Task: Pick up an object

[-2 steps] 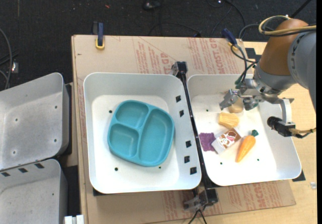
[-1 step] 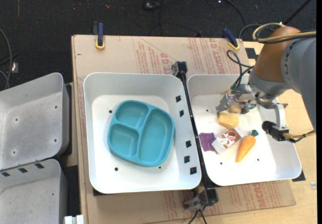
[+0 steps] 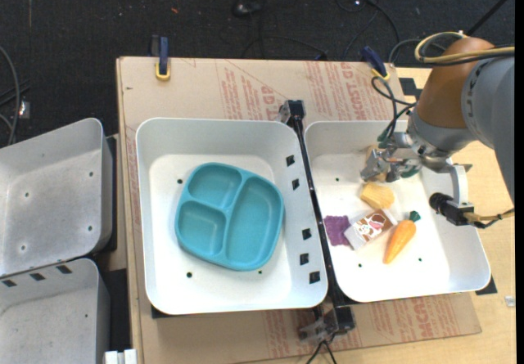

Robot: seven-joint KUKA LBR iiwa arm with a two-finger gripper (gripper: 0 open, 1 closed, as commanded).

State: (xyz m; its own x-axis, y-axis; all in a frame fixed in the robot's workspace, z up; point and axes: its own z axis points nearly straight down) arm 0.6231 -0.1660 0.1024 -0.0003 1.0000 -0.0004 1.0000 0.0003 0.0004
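Reaching in from the right, the end effector point(image 3: 383, 164) sits low over the right bin point(image 3: 344, 141), near its upper middle. Its metal parts are small and cluttered from this angle, so whether it is released or clenched cannot be told, and nothing can be seen gripped in it. Behind it the grey arm point(image 3: 491, 101) rises toward the right edge, with the orange band point(image 3: 449, 84) above the wrist and a yellow cable point(image 3: 434, 42) looping over the top.

Just below the end effector, close to it, lies a pale yellow block point(image 3: 377, 195); whether the two touch is unclear. Below the block is a small printed packet point(image 3: 368, 229), with a purple piece point(image 3: 336, 229) touching its left side. A toy carrot point(image 3: 399, 240) lies tilted just right of the packet, its green tip pointing up and right. A black fitting point(image 3: 444, 205) on a cable hangs over the bin's right side.

The left bin point(image 3: 155, 272) holds a teal divided plate point(image 3: 229, 215) with three compartments, lying flat near the middle. Both bins rest side by side on the cardboard-covered worktop point(image 3: 221, 84), joined by a black strip point(image 3: 309, 207). Two more white trays point(image 3: 49, 190) stand off the worktop at the left, over dark floor point(image 3: 65, 27).
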